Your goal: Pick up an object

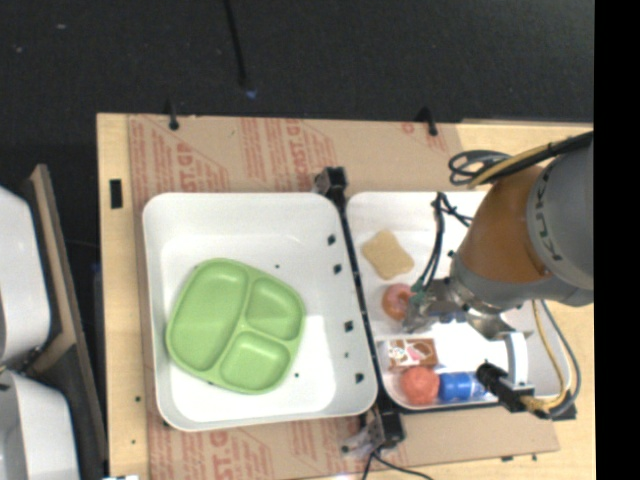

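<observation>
In the right bin (400, 208) lie a tan sponge-like piece (386, 254), a reddish round object (397, 299), a small printed packet (412, 352), a red ball (419, 384) and a blue cylinder (461, 387). My gripper (418, 306) hangs low over the right bin, right beside the reddish round object, on its right side. The wrist hides the fingertips, and I see nothing plainly held. The arm's orange band (505, 233) and grey body cover the bin's right part.
The left bin (160, 228) holds a green divided plate (235, 325). A black divider with clips (345, 258) runs between the bins. Cables (475, 163) loop near the arm at the right. Cardboard (250, 148) underlies both bins.
</observation>
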Motion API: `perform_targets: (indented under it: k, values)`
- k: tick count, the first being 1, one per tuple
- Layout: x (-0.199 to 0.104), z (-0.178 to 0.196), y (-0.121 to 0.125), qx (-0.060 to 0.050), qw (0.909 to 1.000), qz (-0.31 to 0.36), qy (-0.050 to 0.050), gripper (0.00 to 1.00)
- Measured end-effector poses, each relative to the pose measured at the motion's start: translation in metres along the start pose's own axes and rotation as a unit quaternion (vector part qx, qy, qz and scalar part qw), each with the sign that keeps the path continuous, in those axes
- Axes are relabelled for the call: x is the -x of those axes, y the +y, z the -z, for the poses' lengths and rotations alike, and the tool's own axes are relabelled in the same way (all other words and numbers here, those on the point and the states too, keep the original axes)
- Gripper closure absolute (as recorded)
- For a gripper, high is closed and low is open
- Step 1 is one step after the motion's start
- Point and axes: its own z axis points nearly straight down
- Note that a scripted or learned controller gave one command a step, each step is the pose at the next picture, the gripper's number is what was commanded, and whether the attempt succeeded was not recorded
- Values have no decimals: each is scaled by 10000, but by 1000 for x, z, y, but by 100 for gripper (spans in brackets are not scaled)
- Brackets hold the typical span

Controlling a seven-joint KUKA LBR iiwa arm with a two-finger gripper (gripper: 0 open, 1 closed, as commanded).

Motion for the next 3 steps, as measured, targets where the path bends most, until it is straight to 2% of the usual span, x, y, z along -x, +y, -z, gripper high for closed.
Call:
perform_targets:
  k: [1,2,3]
  values:
    - [31,73,46,26,10000,6,-9,100]
    - [30,70,44,-9,10000,10,-2,0]
    - [33,45,15,-19,10000,4,2,0]
